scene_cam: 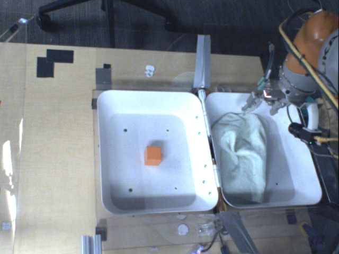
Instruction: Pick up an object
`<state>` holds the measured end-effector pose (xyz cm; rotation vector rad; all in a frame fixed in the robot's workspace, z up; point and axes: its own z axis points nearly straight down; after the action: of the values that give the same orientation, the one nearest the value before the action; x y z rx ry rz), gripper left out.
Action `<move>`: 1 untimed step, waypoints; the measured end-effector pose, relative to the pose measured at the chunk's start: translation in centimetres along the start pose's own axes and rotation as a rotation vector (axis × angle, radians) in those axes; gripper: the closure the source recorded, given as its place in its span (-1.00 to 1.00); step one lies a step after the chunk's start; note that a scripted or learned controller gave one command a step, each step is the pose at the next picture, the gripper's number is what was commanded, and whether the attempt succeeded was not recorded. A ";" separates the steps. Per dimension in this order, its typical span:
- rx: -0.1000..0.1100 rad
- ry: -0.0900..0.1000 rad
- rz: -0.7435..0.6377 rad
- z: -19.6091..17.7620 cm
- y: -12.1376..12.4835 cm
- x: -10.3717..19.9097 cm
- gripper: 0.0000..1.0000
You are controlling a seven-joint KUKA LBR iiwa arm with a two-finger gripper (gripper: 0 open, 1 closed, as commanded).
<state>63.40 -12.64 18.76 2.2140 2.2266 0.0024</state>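
A: Camera view, from above at a slant. What sits on the worktop (58,157)?

B: Two shallow white bins side by side. The left bin (114,110) holds one small orange cube (153,155), near the middle of its floor, well apart from every wall. The right bin (302,189) holds a crumpled pale cloth (243,157), bunched along its left half and running from the far wall nearly to the near wall.

A: And the arm?

B: Grey arm (312,41) with its orange band, reaching in at the upper right. The gripper (263,102) hangs over the far edge of the right bin, just above the cloth's upper end. Its two fingers (251,104) are spread apart, nothing between them. Whether a fingertip touches the cloth, cannot tell.

A: Anything else?

B: Black tape marks (53,61) on the worktop's far left. A dark chair base (106,4) on the floor beyond.
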 end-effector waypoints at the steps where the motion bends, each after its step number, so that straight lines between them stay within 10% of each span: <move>1: -0.003 -0.001 0.199 -10.2 0.2 4.6 -1.00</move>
<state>63.53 -8.06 29.00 2.4225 1.9940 0.0052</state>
